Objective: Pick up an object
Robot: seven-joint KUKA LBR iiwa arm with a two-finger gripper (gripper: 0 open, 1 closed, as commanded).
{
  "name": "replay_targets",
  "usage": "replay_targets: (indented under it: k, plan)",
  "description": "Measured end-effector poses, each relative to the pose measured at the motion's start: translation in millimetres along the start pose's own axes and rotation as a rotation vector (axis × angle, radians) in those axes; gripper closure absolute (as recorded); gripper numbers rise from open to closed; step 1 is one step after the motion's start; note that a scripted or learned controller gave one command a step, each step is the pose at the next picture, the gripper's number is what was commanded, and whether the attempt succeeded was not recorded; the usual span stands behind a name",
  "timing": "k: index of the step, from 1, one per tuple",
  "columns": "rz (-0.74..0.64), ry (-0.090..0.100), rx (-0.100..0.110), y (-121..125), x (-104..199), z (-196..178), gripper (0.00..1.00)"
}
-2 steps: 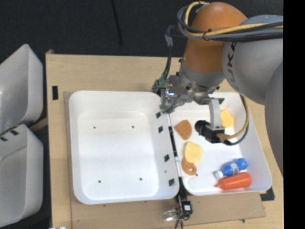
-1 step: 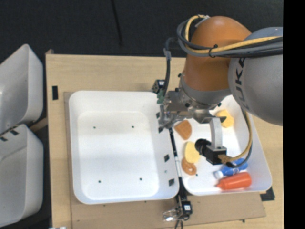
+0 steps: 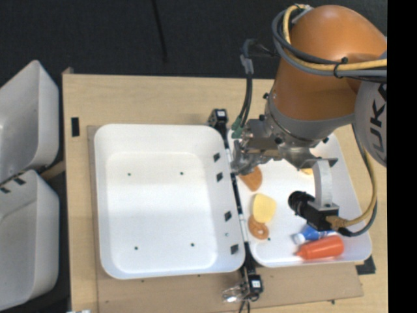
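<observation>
- Gripper [image 3: 245, 163] is hanging over the right bin [image 3: 348, 175], just above an orange piece [image 3: 251, 178]; jaw state cannot be told
- Reaching seems underway; next it is needing descent and closing on that piece, near a yellow piece [image 3: 264, 207]

Light falls evenly from above and is fairly bright on the bench [image 3: 150, 96], while the floor at twelve o'clock stays dark. The left bin [image 3: 163, 201] is nearly washed out, its floor glaring white with faint shading along the rim. The orange band [image 3: 329, 64] carries a soft sheen. The arm throws a dim shadow into the right bin [image 3: 348, 175]. The picture is slightly soft and grainy throughout.
</observation>
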State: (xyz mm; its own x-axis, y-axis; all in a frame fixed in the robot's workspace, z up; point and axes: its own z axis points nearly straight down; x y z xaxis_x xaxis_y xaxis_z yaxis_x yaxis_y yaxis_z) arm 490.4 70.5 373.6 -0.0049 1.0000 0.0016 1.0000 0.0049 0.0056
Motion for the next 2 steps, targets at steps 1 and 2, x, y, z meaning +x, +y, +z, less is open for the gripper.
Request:
replay_targets:
  k: [1,2]
  plan:
    - [0.001,-0.003,0.005,34,30,26,1.00]
    - [0.003,-0.001,0.000,-1,7,-31,1.00]
